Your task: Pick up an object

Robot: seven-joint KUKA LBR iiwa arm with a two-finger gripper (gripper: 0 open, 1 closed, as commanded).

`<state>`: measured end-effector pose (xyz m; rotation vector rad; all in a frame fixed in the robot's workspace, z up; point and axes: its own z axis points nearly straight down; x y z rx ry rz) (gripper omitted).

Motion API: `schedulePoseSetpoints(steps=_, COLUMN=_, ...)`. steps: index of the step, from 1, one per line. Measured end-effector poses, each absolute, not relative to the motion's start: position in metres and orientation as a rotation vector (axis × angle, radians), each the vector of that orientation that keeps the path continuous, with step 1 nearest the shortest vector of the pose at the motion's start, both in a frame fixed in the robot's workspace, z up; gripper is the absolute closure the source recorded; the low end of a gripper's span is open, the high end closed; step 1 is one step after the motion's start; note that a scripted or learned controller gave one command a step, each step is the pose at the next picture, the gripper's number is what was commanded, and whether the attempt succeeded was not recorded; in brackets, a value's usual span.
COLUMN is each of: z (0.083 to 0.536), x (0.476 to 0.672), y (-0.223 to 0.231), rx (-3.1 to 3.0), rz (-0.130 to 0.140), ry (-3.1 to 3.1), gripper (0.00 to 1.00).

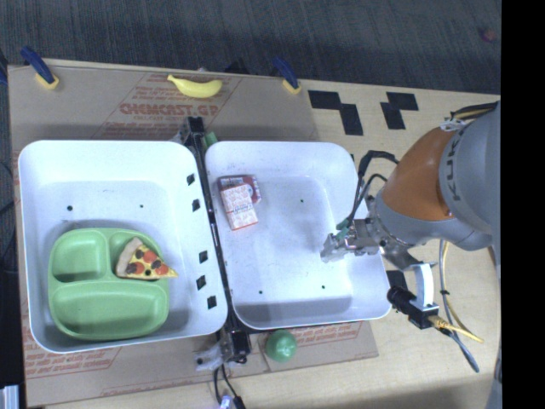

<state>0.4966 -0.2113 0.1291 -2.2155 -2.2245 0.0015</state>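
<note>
Green ball [280, 345] below the bins, gripper [334, 247] (finger state unclear) over right bin [281, 305], red packet [238, 201] well apart.

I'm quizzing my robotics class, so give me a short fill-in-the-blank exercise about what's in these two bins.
1. The pizza slice lies on a divided plate coloured ____.
2. The red and white packet lies in the ____ bin.
3. The yellow banana lies on the ____, outside the bins.

Missing words: green; right; cardboard

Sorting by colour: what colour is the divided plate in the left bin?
Light green plate, seen in the camera view.
</note>
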Motion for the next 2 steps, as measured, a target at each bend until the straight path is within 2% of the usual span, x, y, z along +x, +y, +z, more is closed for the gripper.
schedulePoseSetpoints(steps=2, z=0.150, x=0.499, y=-0.211, rx=-2.208, rz=-0.001, ry=-2.234, gripper=1.00)
